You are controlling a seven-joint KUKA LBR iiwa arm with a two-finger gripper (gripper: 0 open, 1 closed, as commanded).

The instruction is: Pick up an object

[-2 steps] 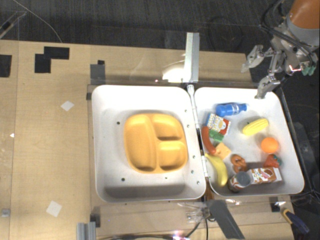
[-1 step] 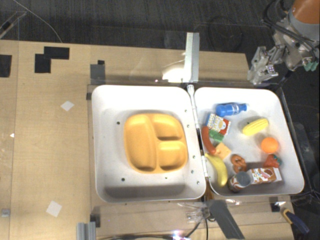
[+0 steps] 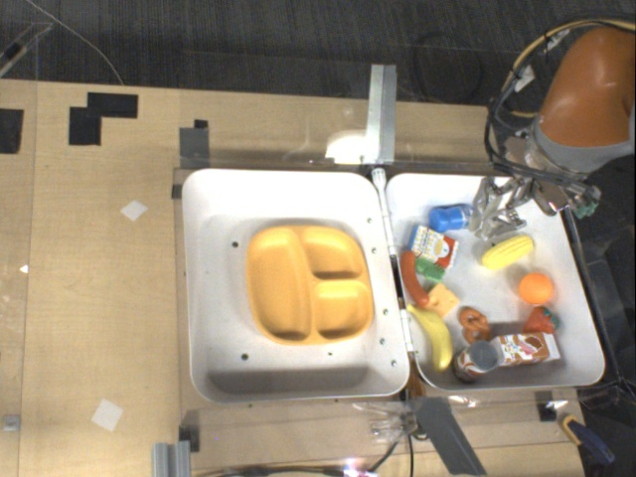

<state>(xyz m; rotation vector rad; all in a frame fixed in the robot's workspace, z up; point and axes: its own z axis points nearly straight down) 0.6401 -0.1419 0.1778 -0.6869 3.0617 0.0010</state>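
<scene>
Beneath the tool point(image 3: 500, 217), yellow corn point(image 3: 507, 251), lengthwise roughly left-right.

Pale wooden bench top point(image 3: 99, 296) carrying black square markings point(image 3: 99, 115) and 2 small white paper scraps point(image 3: 133, 210). Dark grey carpet point(image 3: 248, 18) lies beyond its far edge. A metal bracket point(image 3: 382, 112) stands upright at centre.
</scene>
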